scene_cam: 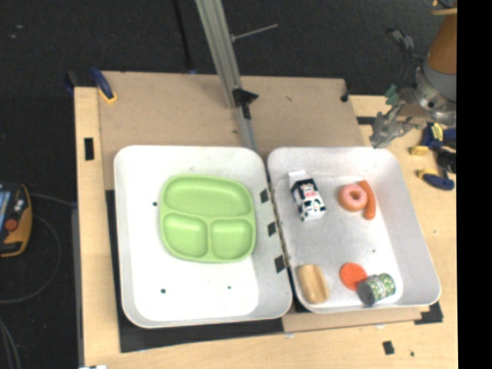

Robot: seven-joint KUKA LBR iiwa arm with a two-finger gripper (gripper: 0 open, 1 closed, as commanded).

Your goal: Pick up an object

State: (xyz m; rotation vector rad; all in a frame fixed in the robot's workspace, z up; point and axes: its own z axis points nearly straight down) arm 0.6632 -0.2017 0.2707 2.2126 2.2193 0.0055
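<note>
The right bin (pixel 400 229) holds several small items. A white carton with black spots (pixel 307 197) lies near its far left. A pink donut (pixel 353 197) rests against an orange carrot (pixel 370 200). Along the near edge lie a tan bread roll (pixel 312 283), an orange disc (pixel 351 274) and a green can (pixel 377 288) on its side. My gripper (pixel 383 127) hangs beyond the bin's far right corner, over the bench and apart from every item, with nothing seen in it.
A green three-compartment plate (pixel 207 218) sits in the left bin (pixel 138 283). A grey metal post (pixel 223 52) rises behind the bins, at their middle. Blue clamps and cables (pixel 434 148) lie on the bench at the far right.
</note>
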